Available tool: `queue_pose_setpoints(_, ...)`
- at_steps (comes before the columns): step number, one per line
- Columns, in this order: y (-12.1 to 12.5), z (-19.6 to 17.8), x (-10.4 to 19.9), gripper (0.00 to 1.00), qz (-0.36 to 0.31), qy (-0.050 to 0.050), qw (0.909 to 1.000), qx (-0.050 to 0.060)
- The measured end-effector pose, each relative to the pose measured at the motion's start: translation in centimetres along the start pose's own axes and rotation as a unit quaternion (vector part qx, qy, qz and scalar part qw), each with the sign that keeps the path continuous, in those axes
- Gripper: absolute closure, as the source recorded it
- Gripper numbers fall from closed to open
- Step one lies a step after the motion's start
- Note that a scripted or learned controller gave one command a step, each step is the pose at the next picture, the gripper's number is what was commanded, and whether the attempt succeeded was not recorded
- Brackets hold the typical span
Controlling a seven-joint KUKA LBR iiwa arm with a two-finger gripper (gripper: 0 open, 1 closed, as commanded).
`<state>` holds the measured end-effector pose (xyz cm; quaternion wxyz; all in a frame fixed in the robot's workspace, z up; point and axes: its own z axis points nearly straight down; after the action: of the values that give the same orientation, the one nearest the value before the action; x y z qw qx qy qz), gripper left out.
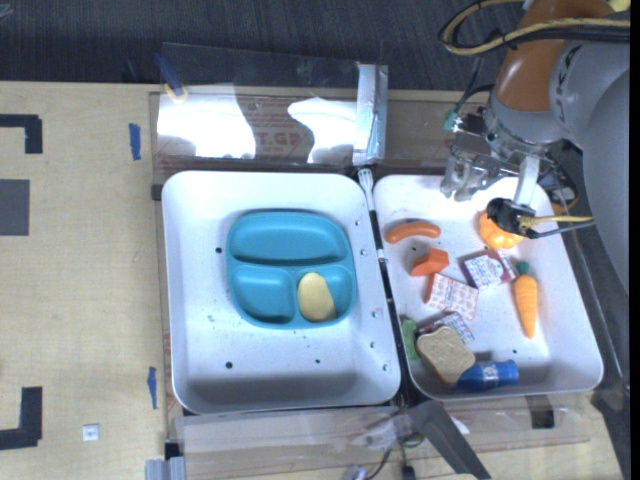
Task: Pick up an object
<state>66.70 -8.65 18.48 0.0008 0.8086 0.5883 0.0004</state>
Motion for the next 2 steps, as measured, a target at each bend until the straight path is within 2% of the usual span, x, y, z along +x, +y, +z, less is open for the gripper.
queue_pose_setpoints(1, 0.0, 0.0, 0.0, 0.00, 0.000, 0.000, 1.0000, 0.000)
queue_pose_setpoints(2, -5.0, 7.7, -3.9, 0.00, -0.101, 0.000, 0.9949, 0.000)
